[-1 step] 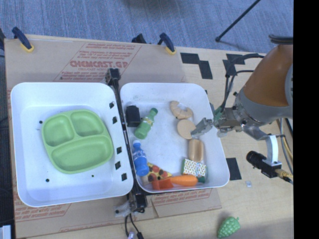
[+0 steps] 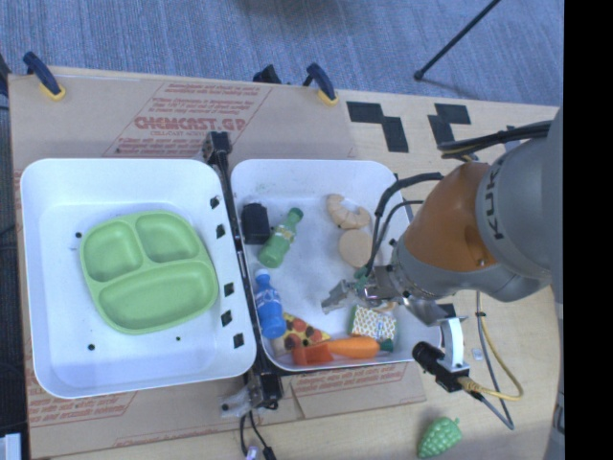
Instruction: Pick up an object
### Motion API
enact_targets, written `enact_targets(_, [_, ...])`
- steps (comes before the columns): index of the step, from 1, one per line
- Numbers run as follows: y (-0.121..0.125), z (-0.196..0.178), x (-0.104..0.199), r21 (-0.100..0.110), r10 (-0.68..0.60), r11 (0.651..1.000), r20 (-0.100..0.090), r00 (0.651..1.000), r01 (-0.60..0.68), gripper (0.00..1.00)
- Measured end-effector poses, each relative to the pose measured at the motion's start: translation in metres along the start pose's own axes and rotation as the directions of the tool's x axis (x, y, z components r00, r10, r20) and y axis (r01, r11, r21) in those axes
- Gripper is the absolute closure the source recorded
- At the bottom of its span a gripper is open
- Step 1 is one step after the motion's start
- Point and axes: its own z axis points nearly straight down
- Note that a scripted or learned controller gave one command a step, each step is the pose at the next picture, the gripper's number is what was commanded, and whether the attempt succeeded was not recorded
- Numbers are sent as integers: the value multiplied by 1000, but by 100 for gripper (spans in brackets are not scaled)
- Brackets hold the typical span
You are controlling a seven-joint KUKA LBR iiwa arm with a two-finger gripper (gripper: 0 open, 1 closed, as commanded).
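Several objects crowd your right bin [image 2: 316, 172], and the gripper [image 2: 356, 293] hangs low over its near right part. You cannot tell from this angle how its jaws are set, or whether anything sits between them. Closest is the small patterned packet [image 2: 374, 325], just below the gripper toward you. The carrot [image 2: 352, 348] lies beyond that against the near wall, its long axis running left to right.
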Motion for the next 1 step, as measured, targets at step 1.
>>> enact_targets(1, [65,22,-26,1,-9,1000,-19,1000,9,0])
